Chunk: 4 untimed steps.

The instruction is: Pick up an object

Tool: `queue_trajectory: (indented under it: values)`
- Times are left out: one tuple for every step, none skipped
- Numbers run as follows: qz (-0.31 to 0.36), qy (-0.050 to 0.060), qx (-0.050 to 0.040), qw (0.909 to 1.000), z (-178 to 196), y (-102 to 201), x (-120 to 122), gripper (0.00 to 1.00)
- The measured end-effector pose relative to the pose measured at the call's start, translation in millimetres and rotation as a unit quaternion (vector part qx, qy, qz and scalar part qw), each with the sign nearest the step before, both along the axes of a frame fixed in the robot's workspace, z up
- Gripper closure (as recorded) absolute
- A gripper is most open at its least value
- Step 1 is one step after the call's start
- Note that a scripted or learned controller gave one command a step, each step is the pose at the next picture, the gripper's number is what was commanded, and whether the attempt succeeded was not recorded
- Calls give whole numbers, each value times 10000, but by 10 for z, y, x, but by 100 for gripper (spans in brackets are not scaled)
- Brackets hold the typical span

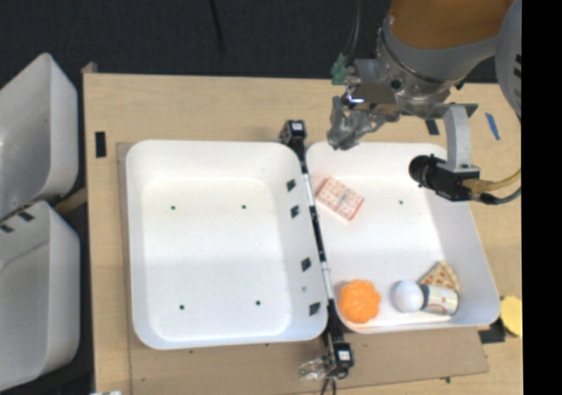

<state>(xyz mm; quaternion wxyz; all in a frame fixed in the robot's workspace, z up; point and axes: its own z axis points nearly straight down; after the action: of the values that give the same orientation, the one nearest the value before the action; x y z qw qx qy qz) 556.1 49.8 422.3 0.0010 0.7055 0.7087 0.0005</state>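
In the right bin [413,235] lie a pink patterned packet [339,198] near its left wall, an orange ball [359,300] at the front left corner, a white ball [407,296] beside it, and a patterned cup-like item [438,288] at the front right. My gripper [344,135] hangs over the bin's back left corner, above and behind the packet, with nothing seen between its fingers.
The left bin [215,240] sits beside the right one, split from it by a black-clipped divider [309,226]. White blocks [31,209] stand off the bench's left edge. A yellow thing [512,314] lies by the bench's right front corner.
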Motion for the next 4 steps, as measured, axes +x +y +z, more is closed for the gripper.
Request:
queue_trajectory:
  values:
    - [-8, 0, -1, 10000, 253, 445, -79, 100]
    - [-9, -4, 2, 10000, 535, 852, -220, 100]
    - [-1, 16, 1, 10000, -633, 1390, -22, 100]
    - [14, -54, 31, 10000, 602, 1737, -51, 100]
